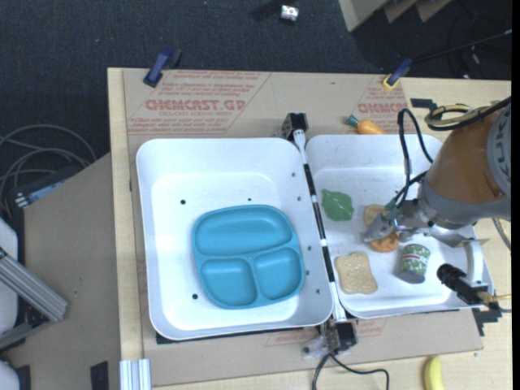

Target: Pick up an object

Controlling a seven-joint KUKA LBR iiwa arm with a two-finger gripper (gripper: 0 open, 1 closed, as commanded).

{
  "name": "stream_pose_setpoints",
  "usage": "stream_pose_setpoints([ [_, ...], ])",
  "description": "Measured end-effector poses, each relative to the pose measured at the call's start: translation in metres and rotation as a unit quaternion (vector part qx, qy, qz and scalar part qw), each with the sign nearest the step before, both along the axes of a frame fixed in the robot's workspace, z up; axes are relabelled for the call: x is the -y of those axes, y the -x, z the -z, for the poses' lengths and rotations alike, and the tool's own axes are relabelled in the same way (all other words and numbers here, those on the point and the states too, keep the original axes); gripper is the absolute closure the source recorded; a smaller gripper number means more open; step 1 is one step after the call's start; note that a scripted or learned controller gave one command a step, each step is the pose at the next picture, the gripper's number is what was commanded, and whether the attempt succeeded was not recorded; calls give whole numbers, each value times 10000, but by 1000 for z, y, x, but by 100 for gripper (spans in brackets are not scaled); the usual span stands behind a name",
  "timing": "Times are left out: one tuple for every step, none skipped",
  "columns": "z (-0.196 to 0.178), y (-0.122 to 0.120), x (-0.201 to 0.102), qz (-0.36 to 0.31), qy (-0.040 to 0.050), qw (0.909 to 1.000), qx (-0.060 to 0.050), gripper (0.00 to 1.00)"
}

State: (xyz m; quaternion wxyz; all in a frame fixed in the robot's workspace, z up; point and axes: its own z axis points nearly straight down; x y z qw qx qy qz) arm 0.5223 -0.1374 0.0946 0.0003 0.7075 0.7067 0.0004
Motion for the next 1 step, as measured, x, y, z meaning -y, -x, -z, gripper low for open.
stream_pose_setpoints([
  [-90, -15, -60, -13, -2, 10000, 3, 100],
])
